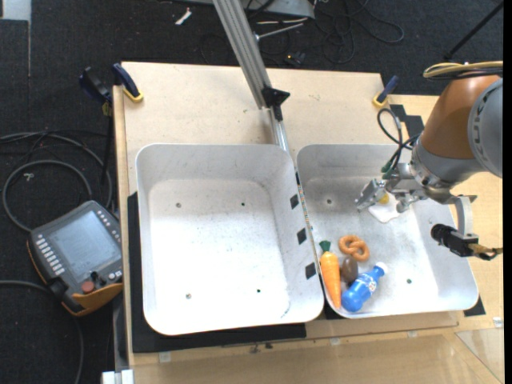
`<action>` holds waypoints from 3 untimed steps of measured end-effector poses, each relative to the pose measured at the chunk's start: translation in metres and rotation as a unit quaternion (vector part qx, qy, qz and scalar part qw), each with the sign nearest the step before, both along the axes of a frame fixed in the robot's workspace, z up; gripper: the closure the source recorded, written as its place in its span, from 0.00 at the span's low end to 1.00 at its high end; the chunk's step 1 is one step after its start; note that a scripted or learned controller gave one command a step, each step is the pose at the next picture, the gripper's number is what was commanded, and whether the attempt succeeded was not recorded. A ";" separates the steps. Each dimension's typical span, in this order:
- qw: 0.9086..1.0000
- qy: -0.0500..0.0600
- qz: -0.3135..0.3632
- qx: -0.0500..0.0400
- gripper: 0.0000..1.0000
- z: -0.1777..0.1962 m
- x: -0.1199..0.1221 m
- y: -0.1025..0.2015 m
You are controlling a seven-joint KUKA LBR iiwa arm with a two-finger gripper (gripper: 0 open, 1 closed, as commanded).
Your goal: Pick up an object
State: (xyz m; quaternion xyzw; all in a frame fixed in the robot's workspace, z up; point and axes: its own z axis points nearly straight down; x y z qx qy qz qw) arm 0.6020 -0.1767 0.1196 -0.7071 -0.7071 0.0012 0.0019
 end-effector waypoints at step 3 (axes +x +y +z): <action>1.000 -0.005 0.001 -0.002 1.00 0.114 -0.001 -0.010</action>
